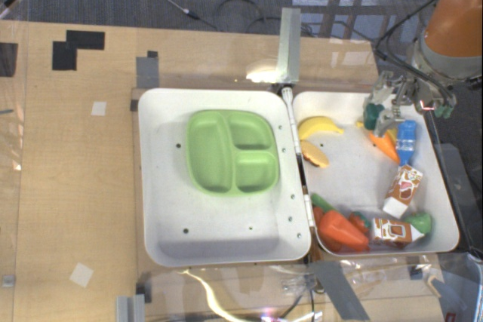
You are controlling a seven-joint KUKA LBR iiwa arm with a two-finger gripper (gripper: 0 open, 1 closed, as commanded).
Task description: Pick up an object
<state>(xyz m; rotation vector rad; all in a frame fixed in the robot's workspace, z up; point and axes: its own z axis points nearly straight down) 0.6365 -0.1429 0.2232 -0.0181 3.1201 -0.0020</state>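
The gripper (pixel 390 111) hovers at the right bin's (pixel 450 196) far corner over a teal object (pixel 372 117); finger spread I cannot tell; the carrot (pixel 386 144) and blue bottle (pixel 406 141) crowd close, so fingers may snag them.

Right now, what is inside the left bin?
The left bin holds a green divided tray with nothing visible in its compartments. Whatever lies beneath the tray is covered.

Cartons (pixel 402 191) bear printing — too small to read.
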